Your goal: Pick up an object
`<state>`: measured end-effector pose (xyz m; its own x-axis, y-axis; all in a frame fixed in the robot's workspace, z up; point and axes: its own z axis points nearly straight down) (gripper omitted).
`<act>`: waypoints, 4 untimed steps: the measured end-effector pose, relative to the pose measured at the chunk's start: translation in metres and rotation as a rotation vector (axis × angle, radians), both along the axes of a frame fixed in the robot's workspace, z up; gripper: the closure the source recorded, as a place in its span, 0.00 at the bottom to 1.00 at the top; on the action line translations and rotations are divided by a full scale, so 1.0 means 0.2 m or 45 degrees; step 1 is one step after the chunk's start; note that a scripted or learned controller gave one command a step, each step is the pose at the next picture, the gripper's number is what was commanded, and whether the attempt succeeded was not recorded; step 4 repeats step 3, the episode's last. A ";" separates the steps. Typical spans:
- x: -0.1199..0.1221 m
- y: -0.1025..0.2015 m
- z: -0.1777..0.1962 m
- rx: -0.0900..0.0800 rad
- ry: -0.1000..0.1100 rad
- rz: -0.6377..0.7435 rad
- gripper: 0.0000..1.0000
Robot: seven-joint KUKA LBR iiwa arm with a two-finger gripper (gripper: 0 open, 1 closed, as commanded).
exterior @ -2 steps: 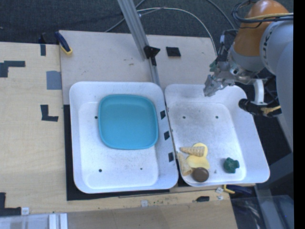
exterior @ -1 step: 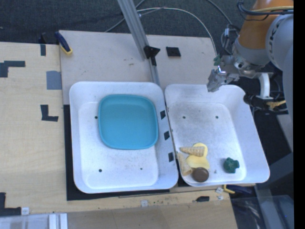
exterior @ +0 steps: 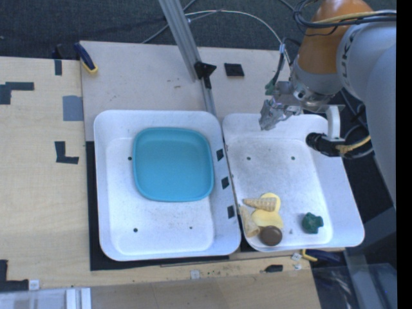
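Note:
My gripper point(exterior: 269, 121) hangs over the far edge of the right bin point(exterior: 283, 166), with nothing visible between its fingers. A heap of small items lies at the near edge of that bin: a yellow cone-shaped piece point(exterior: 262, 203), a yellow round piece point(exterior: 267, 218) and a brown round piece point(exterior: 270, 235). A small dark green object point(exterior: 312, 222) sits to their right, near the bin's front right corner. All of these lie well below the gripper in the view, apart from it.
The left bin point(exterior: 116, 192) holds a blue square plate point(exterior: 172, 163). A slanted metal pole point(exterior: 187, 44) rises behind the bins. Black cables point(exterior: 331, 145) hang at the right bin's far right side.

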<state>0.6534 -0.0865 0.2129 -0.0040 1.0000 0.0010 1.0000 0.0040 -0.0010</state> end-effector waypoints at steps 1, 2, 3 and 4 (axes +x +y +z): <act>-0.05 0.30 0.00 0.001 -0.001 0.002 1.00; -0.16 0.57 -0.02 0.000 0.000 0.001 1.00; -0.27 0.80 0.00 0.000 -0.001 0.001 1.00; -0.27 0.80 0.00 0.000 -0.001 0.001 1.00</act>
